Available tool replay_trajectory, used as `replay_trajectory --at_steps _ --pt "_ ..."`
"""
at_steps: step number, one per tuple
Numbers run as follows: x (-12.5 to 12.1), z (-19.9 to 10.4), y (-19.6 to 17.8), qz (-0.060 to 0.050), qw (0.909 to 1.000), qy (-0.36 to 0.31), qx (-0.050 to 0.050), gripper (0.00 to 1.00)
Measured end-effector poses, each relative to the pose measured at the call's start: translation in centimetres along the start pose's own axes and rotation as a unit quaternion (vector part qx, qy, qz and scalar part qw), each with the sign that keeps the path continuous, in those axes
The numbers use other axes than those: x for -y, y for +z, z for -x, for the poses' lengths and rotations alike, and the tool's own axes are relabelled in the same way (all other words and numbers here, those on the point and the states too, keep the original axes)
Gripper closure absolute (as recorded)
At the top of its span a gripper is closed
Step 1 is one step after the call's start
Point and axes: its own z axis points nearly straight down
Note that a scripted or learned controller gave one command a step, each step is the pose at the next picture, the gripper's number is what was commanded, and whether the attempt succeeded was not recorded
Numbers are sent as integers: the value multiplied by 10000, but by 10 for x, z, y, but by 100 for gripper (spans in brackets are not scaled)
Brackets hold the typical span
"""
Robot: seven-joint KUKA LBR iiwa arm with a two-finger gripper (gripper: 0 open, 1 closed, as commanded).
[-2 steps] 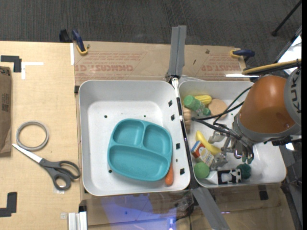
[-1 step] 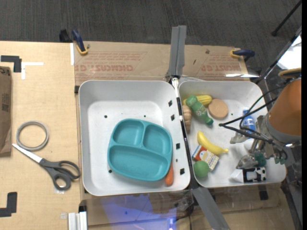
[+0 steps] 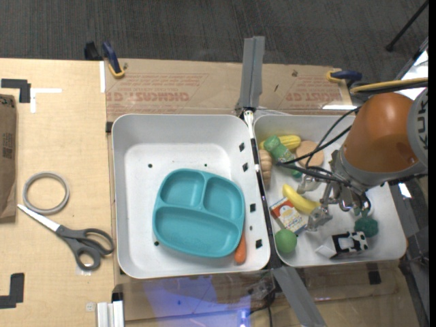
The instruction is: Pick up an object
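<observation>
My gripper [image 3: 338,208] hangs low over the right bin [image 3: 388,254], its fingers open with nothing between them. A yellow banana [image 3: 298,199] lies just to its left, next to a red and white packet [image 3: 287,215] and a green ball [image 3: 286,240]. A dark green object [image 3: 366,225] and a black and white object [image 3: 351,242] sit just right of and below the gripper. At the bin's far end lie yellow corn [image 3: 290,142], a green item [image 3: 274,145] and a peach-coloured item [image 3: 311,154]. The arm's orange band hides part of the bin.
The left bin [image 3: 136,142] holds a teal divided plate [image 3: 199,213] and an orange carrot [image 3: 240,252] against its right wall. On the bench to the left lie scissors [image 3: 76,238] and a tape roll [image 3: 45,191]. Cables trail from the wrist over the right bin.
</observation>
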Motion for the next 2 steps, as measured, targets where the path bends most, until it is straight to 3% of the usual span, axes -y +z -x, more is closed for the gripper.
replay_trajectory --at_steps 1,2 --pt "-29 56 0 -2 9996 297 3 0" --pt "10 20 0 -5 9997 -249 -6 0"
